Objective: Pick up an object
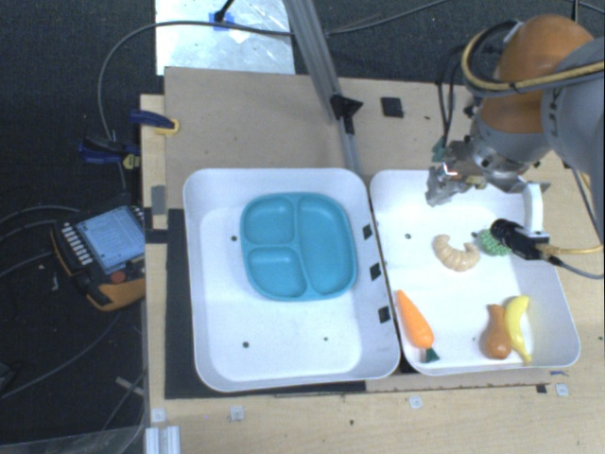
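- Low over the far left part of the right bin (pixel 460 337): the gripper (pixel 444 189), reaching in from the view's right.
- Whether spread or pressed together: not possible to tell from this slanted view. Nothing seen held in it.
- Nearest candidate to pick: the pale curved pastry (pixel 457 254), lying on the bin floor, near the gripper but apart from it.
- Direction from gripper to pastry: toward the near side of the bin, and a little toward the view's right.
- Long axis of the pastry: roughly across the bin from left to right, with both ends bent up toward the far side.
- Just beside its right end: a small green piece (pixel 488 241), probably a risk for a wide closing.
- Farther away, so less likely targets: the carrot (pixel 414 320) at the near left wall, and the banana (pixel 518 327) touching a brown-orange piece (pixel 495 335) at the near right.
- In the left bin (pixel 284 339): only a blue divided plate (pixel 299 246), well apart from the gripper.
- Judged need for the coming move: a short shift toward the near side, then a descent with the closing direction across the pastry's narrow width.
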